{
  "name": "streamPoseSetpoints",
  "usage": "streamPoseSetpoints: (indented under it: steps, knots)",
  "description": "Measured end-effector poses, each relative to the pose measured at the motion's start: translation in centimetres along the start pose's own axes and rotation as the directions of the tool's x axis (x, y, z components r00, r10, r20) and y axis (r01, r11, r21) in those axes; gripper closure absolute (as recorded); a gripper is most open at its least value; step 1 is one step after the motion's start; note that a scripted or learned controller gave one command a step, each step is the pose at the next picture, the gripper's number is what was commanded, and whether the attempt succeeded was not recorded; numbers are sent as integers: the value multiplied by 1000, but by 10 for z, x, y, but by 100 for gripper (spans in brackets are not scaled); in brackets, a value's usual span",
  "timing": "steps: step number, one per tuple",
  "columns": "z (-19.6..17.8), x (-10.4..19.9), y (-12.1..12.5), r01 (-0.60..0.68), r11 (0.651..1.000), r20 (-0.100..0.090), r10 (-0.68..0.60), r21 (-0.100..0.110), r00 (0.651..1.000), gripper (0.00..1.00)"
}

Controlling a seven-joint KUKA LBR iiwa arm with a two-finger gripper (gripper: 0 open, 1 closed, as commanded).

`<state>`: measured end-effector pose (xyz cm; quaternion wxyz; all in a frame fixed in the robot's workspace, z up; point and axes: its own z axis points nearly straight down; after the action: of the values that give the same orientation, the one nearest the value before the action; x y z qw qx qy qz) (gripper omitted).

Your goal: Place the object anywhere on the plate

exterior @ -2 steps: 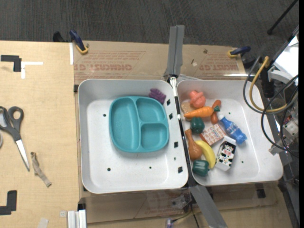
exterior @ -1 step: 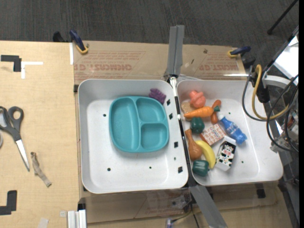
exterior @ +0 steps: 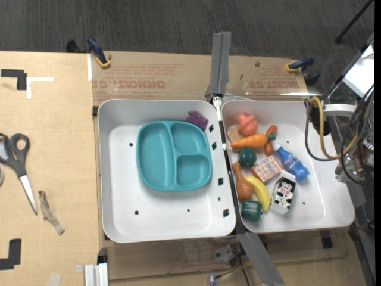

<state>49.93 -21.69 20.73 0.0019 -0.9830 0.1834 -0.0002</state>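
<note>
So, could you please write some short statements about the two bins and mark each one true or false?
1. The teal plate lies in the left bin. True.
2. A banana lies on the plate. False: it is in the right bin, among the other toy food.
3. The purple toy lies in the left bin, at the plate's far edge. True.
4. The carrot is in the left bin. False: it is in the right bin.
5. Scissors lie inside the left bin. False: they lie on the bench, left of both bins.
</note>
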Motion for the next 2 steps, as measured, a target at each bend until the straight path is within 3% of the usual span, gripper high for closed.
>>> streamPoseSetpoints:
  steps: [1, 2]
  knots:
    - [11, 6, 0, 171, 985, 0, -171, 1, 985, 100]
    - [11, -1, 3, 172, 985, -1, -172, 1, 985, 100]
